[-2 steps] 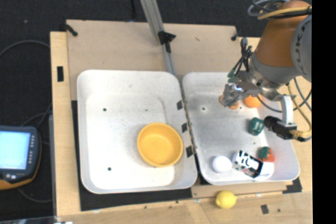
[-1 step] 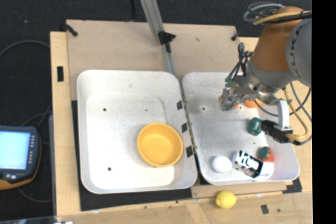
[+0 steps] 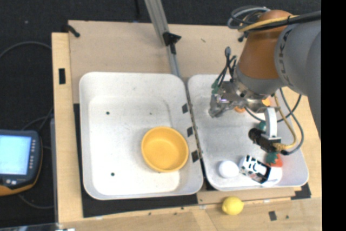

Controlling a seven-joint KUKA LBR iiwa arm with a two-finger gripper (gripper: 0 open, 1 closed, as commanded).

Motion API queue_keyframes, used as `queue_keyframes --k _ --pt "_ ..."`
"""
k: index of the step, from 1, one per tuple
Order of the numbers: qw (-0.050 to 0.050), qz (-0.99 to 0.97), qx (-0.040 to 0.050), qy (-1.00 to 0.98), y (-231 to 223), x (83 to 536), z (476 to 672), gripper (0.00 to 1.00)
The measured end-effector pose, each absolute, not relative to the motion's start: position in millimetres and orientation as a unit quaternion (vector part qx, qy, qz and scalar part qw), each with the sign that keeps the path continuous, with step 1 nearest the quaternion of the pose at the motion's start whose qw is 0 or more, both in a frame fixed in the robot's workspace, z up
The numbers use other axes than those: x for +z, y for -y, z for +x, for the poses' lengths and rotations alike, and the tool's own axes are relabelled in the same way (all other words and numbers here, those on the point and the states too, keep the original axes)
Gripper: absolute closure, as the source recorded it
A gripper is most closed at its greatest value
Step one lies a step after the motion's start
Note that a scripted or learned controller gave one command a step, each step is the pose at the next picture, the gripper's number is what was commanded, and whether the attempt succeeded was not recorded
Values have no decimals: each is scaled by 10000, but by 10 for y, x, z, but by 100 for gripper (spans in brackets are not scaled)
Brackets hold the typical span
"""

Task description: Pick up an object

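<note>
My gripper point(image 3: 218, 107) hangs over the upper left part of the right bin point(image 3: 205, 89), near the divide between the two bins. No object shows between it and the bin floor. A white ball point(image 3: 228, 169) lies at the front of the right bin. Beside it, to the right, lies a black and white patterned item point(image 3: 254, 167), with a small red and green thing point(image 3: 274, 159) just behind that. A yellow bowl point(image 3: 165, 149) stands upright in the left bin point(image 3: 108, 100), at its front right.
A yellow lemon point(image 3: 232, 205) lies on the bench in front of the right bin, outside it. A slanted metal pole point(image 3: 154, 2) runs from the top down to the gap between the bins. A small screen device point(image 3: 16, 159) sits off the bench at the left.
</note>
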State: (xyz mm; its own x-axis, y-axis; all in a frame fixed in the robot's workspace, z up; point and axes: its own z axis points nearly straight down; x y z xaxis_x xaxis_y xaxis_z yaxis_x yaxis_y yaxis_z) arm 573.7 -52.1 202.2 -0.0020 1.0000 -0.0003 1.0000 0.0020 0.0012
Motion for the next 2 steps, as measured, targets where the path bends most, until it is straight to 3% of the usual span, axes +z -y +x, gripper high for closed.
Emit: queue_keyframes --k 2 --pt "1 7038 22 -7104 -579 2209 5555 100"
